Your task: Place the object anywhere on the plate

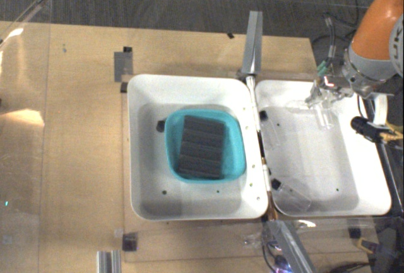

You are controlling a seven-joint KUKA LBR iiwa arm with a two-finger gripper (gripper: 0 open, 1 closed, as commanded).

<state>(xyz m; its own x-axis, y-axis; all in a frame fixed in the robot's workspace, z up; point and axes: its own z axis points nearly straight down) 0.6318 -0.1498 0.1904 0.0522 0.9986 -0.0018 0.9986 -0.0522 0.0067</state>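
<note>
Camera view: the dark ribbed block (202, 147) lies flat on the teal plate (237, 153), ribs running across. The plate sits in the middle of the left bin (144, 164). The block looks fully inside the plate's rim, with teal showing on every side. My judgement is that the placement is done and the step in hand is just clearing out.

To do that well, I would take the arm straight up and back to the right and keep it off the divider between the bins. I would not sweep low over the left bin, because a nudge to the plate could slide the block off. I would then check once that the block sits flat and isn't tipped on the rim. From here it looks level.

A small dark bit (160, 126) touches the plate's left edge, too small for me to identify.

Arm pose: the arm (379, 35) comes in from the upper right, with the orange band high over the bench corner and the grey wrist below it. The gripper (320, 105) points down and left over the back part of the right bin (315, 177), well apart from the plate. It looks pale and see-through against the white floor, so I cannot tell whether it is released or clenched. Cables hang beside the wrist, near the bin's right wall.
</note>
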